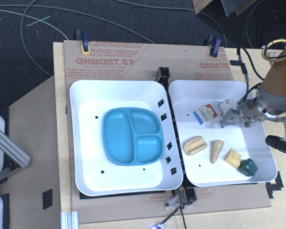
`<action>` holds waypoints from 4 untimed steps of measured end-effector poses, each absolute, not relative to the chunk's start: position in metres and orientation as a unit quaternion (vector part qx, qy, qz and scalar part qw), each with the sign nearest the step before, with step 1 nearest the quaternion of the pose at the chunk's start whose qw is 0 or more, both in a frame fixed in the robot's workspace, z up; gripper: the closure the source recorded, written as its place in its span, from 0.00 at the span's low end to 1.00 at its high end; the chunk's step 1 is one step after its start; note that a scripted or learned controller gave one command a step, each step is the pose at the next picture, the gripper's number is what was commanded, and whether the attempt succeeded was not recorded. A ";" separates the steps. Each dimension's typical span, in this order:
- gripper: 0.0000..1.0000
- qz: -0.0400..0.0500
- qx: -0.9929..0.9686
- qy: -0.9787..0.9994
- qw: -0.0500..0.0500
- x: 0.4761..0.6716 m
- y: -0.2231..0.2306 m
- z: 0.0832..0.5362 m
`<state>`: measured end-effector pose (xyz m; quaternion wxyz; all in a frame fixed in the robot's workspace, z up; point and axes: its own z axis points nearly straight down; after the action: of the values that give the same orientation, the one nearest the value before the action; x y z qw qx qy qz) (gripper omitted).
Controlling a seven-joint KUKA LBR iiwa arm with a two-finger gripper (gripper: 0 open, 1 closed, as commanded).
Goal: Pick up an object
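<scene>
The right bin [257,177] holds a small blue, red and white packet [205,114], a tan bread roll [194,145], a pale cone-shaped piece [216,151], a yellow block [232,158] and a dark green piece [248,166]. My gripper [226,113] reaches in from the right, low over the upper part of this bin. It is open, its fingers spread just right of the packet with nothing between them. The other pieces lie nearer the front, apart from the gripper.
The left bin [86,175] holds a blue divided plate [132,135]. A black hinge strip [168,128] runs between the bins. Clamps [85,41] grip the board's far edge, and cables trail at the right.
</scene>
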<state>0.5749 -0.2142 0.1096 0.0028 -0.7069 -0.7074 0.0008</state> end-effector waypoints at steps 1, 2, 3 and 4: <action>1.00 -0.001 -0.707 -0.707 0.000 0.576 -0.215 0.124; 1.00 -0.001 -0.707 -0.708 -0.003 0.585 -0.209 0.182; 1.00 -0.001 -0.707 -0.708 -0.003 0.594 -0.206 0.230; 1.00 -0.001 -0.707 -0.708 -0.002 0.595 -0.206 0.267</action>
<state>0.5949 -0.2056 0.2668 -0.0019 -0.7066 -0.7076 -0.0010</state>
